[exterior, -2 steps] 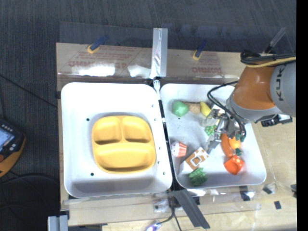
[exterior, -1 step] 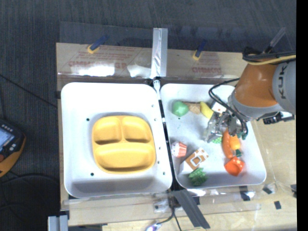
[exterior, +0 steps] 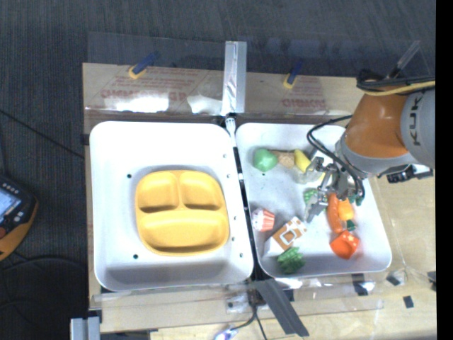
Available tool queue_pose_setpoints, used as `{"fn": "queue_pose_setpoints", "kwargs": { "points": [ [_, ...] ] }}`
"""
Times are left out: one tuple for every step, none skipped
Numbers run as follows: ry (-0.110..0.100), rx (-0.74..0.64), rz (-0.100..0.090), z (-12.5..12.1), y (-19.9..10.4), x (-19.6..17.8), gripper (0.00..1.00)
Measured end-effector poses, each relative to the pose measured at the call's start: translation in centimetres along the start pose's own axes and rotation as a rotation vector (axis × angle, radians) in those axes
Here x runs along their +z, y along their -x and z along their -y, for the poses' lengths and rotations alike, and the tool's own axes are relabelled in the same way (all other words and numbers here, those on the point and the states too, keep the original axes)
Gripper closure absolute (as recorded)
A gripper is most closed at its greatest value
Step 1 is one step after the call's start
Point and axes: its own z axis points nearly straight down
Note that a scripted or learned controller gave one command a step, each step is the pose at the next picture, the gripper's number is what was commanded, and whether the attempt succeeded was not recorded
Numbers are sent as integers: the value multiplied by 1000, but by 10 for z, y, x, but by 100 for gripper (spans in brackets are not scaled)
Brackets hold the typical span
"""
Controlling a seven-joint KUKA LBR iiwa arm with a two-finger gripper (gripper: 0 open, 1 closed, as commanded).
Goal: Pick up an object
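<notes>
The right bin (exterior: 379, 257) holds several toy foods. A green round fruit (exterior: 265, 159), a beige piece (exterior: 286, 159) and a yellow piece (exterior: 302, 161) lie along its far side. A pink cupcake (exterior: 262, 219), an orange-and-white box (exterior: 288, 234) and a green broccoli (exterior: 290, 260) sit near the front left. An orange carrot (exterior: 338, 211) and a red-orange pepper (exterior: 345, 244) lie at the right. My gripper (exterior: 319, 189) hangs low over the middle of this bin, just left of the carrot and below the yellow piece.
The left bin (exterior: 113, 261) contains a yellow divided tray (exterior: 182, 211). A raised divider (exterior: 241, 190) separates the two bins. The arm's orange band (exterior: 379, 126) and black cables (exterior: 325, 137) cover the right bin's far right corner.
</notes>
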Motion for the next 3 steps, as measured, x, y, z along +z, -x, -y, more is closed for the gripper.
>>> {"fn": "queue_pose_setpoints", "kwargs": {
  "points": [
    [1,-15,-8,-6,28,12,0],
    [0,32,-20,-40,80,12,0],
    [2,77,-7,-7,27,11,0]
  ]
}}
